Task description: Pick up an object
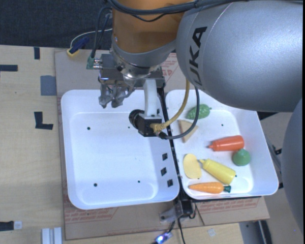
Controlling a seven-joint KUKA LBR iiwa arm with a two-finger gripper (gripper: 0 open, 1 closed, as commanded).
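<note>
My gripper (pixel 111 100) hangs over the far edge of the left bin (pixel 76 151), open, with nothing between its fingers. All the objects lie in the right bin (pixel 259 136). A green vegetable (pixel 199 111) is at the back, with a tan wedge (pixel 188 129) just in front of it. A red-orange piece (pixel 226 143) and a green ball (pixel 241 157) sit toward the right. A pale yellow slice (pixel 192 165), a yellow bottle (pixel 218 171) and a carrot (pixel 208 188) lie near the front. The gripper is well to the left of all of them.
The grey arm and its orange band (pixel 152 14) cover the top right. A black cable loop with a yellow plug (pixel 145 123) hangs over the wall between the bins. Brown cardboard (pixel 61 85) lies under the bins.
</note>
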